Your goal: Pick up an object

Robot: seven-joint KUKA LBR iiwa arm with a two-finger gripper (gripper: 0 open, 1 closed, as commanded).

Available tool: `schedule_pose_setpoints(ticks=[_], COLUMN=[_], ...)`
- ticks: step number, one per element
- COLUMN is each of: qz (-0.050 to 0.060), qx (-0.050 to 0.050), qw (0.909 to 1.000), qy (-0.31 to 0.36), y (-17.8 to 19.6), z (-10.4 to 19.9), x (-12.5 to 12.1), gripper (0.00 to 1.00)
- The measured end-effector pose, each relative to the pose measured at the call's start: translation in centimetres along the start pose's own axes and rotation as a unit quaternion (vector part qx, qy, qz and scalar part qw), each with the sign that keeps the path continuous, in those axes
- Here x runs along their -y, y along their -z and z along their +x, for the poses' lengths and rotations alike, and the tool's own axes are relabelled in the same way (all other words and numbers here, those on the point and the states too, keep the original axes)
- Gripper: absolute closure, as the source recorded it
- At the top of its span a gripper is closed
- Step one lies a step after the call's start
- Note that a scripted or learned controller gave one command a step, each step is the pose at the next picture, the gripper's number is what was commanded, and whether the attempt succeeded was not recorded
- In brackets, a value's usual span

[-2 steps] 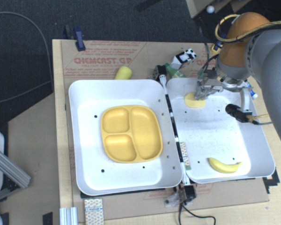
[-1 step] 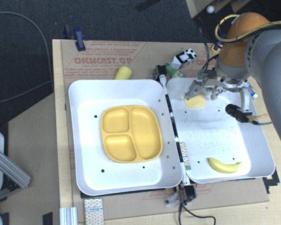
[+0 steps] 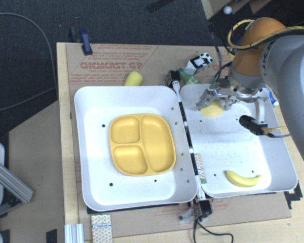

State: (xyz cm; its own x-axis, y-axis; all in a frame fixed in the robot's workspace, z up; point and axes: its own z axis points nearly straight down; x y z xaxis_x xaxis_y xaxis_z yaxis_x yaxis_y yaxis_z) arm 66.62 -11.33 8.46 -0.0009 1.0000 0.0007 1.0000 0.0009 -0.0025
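Note:
My gripper [image 3: 216, 98] is low over the far left corner of the right bin [image 3: 273, 178]. A small pale yellow object [image 3: 212, 111] lies on the bin floor right beneath and in front of it, partly covered by the gripper. A yellow banana [image 3: 241, 178] lies near the right bin's front edge, well apart from the gripper. In the left bin [image 3: 91, 110] sits a yellow divided plate [image 3: 142, 144].
A yellow rounded object [image 3: 134, 78] lies on the cardboard behind the left bin. A small black-and-white and green item [image 3: 197, 64] rests behind the right bin. A blue clip [image 3: 84, 41] sits at the bench's far left edge.

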Motion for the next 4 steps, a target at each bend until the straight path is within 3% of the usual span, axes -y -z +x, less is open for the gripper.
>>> schedule_pose_setpoints(ticks=[1,2,3,4], qz=[-0.002,-0.002,0.000,-0.002], qx=[0.002,0.002,0.000,0.002], qw=[1.0000,1.0000,1.0000,1.0000], qy=[0.000,0.000,0.000,0.000], y=[1.2,1.2,0.0,1.2], z=[-0.1,-0.1,0.3,0.2], x=[-0.1,-0.1,0.0,-0.1], gripper=[1.00,0.00,0.00,1.00])
